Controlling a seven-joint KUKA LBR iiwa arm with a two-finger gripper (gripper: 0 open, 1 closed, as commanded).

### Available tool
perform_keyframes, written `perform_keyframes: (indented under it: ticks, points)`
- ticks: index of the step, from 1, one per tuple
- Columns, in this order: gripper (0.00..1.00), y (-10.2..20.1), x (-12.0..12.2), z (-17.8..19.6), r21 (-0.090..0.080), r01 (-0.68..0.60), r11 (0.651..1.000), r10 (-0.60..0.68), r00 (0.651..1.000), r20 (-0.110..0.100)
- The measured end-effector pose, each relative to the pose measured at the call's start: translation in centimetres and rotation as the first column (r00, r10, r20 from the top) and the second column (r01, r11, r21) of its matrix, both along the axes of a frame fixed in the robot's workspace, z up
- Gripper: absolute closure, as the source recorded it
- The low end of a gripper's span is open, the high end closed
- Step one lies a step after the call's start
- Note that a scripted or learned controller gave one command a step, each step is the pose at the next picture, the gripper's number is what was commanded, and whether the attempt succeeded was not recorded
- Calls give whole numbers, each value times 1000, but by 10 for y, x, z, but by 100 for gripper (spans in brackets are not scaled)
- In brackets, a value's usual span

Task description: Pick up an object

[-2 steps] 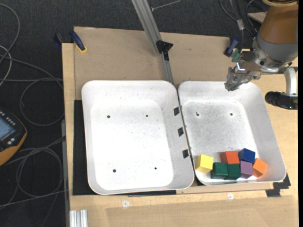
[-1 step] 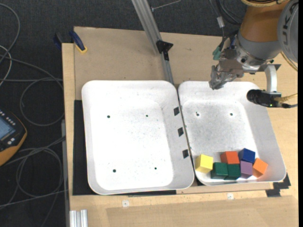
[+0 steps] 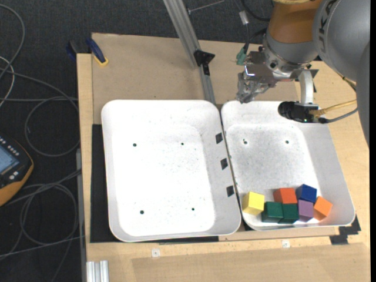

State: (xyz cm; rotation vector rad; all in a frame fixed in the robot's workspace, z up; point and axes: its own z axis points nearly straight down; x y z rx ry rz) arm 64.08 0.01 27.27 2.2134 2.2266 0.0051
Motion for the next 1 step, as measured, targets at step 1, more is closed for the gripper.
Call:
perform_keyframes:
  ticks: [1]
  points:
    - [100,53,21,-9,0,-1,1000,1,1000,0]
